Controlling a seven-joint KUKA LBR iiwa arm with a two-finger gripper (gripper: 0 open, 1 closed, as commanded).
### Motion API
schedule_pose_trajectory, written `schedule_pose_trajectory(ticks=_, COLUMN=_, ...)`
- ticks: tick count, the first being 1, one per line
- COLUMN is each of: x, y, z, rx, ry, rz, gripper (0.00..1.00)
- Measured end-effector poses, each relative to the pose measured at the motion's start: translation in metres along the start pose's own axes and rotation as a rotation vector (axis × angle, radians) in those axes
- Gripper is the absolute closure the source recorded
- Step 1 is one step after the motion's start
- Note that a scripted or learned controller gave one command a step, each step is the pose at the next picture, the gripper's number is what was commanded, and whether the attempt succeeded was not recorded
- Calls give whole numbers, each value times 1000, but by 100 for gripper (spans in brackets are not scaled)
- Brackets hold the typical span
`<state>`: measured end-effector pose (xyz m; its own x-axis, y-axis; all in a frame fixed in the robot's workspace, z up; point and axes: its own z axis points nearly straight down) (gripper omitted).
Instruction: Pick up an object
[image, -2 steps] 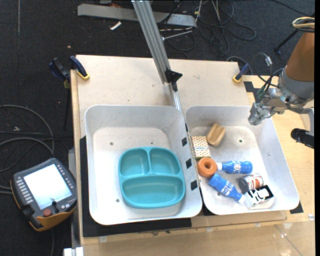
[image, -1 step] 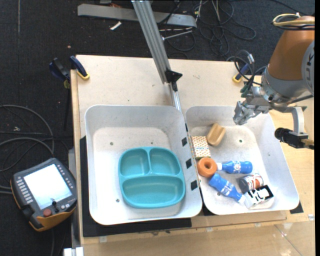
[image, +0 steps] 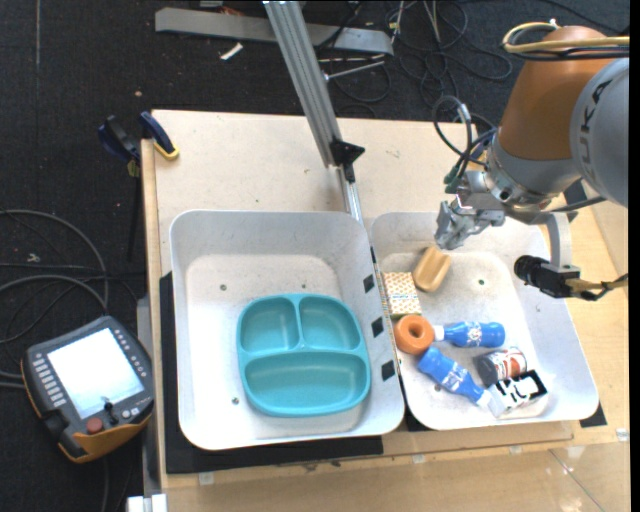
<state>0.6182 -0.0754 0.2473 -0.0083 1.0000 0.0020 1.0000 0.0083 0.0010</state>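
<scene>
Above the right-hand shallow white bin (image: 560, 330) hangs the two-finger gripper (image: 452, 232) of the grey arm with its orange band (image: 545, 85), reaching in from the right. How far the claw is spread cannot be told from this slanted view — its tip is a small dark and grey cluster, and nothing shows between its parts.

Just below and slightly left of the gripper lies the nearest candidate for picking: a tan, rounded block, perhaps wood or a bread-like toy (image: 432, 268). It sits in the upper left part of that bin, close under the claw tip, possibly touching it; contact cannot be confirmed. Its long axis runs on a diagonal, from upper right down to lower left, so it points roughly back toward the gripper.

Other things lie farther from the tan block, all toward the bin's near side. A small patterned card box (image: 400, 293) sits just beside it on the left. An orange ring (image: 413, 332) lies below that. Two blue plastic bottles (image: 472, 334) and a red, white and black packet (image: 514, 378) are lower still, well apart from the claw.

Left of all this, the other white bin (image: 200, 240) holds a teal plastic divided tray (image: 300, 353).

Judging by position, the tan block is the likely target — the coming move would be a short descent.
</scene>
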Motion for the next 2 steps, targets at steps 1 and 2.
schedule_pose_trajectory(ticks=1, x=49, y=-11, z=-5, rx=2, ry=0, rz=1, gripper=100)
schedule_pose_trajectory(ticks=2, x=106, y=-18, z=-9, rx=2, ry=0, rz=-1, gripper=100)
